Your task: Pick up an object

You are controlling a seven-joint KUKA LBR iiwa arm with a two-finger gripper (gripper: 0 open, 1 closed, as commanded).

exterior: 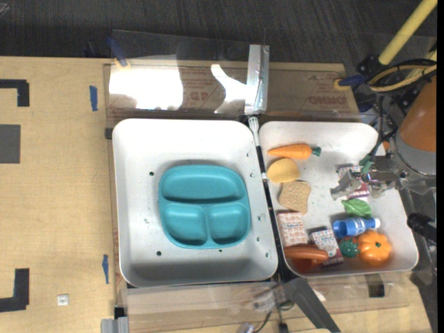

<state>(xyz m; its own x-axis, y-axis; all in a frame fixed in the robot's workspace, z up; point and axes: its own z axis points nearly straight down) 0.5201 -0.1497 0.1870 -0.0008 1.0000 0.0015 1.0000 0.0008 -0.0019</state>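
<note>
My gripper (349, 183) hangs low over the right bin (333, 136), at its right-middle, just above a green leafy piece (358, 207). Nothing can be made out in its grip. In that bin lie an orange carrot (293, 151), a yellow lemon-like piece (282, 170), a tan cracker (295, 195), a red and white packet (291, 228), a smaller packet (324, 240), a red sausage (305, 254), a blue bottle (354, 225) and an orange pumpkin (375, 249).
The left bin (139, 151) holds a teal divided plate (205, 205). A metal divider (256, 82) stands behind the bins on cardboard. The grey and orange arm (420, 134) comes in over the right rim, with yellow cables (395, 71) behind it.
</note>
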